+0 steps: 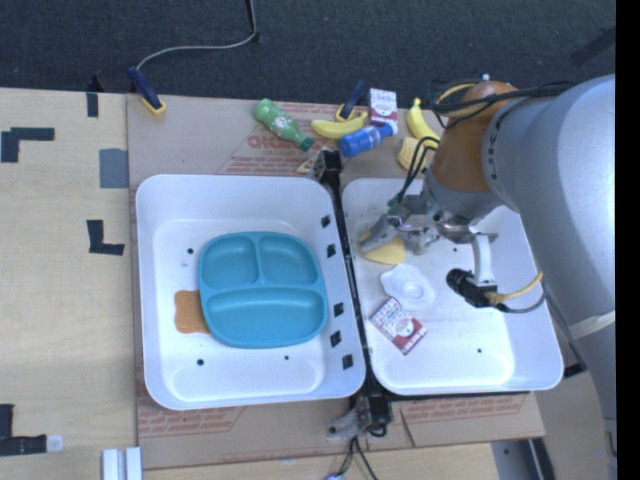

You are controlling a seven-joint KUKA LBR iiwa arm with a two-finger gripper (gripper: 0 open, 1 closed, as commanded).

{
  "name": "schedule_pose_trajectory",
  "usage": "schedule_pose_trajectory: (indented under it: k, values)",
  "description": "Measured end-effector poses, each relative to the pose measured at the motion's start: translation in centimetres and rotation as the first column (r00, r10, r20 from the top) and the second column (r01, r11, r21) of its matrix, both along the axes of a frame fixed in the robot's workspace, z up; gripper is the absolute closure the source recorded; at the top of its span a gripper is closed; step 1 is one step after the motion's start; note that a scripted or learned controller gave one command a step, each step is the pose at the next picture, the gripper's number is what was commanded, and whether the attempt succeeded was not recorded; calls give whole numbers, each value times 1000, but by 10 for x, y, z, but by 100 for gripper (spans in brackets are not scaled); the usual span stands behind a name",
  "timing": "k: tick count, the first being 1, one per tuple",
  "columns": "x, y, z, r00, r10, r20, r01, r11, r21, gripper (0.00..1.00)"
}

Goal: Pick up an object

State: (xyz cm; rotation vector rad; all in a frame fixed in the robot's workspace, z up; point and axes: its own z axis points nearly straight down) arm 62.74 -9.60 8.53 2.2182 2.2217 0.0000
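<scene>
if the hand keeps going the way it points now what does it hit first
Probably the yellow item right under the hand in the right bin, though depth is hard to judge from above.

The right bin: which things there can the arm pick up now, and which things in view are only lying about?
For the job:
- gripper, low in the right bin
- yellow piece, at its tips
- white cup
- red packet

Lying about:
- blue plate in the left bin
- green bottle, bananas, blue bottle, outside the bins
</scene>
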Motion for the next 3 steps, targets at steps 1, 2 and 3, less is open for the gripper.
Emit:
schedule_pose_trajectory:
  k: [1, 2, 3]
  values:
    - [1, -1, 12, 1000, 0, 3, 0, 1000, -2, 100]
    - [1, -1, 12, 1000, -1, 3, 1, 1000, -2, 0]
    - [39, -2, 0, 1000, 1, 1, -1, 1000, 1, 0]
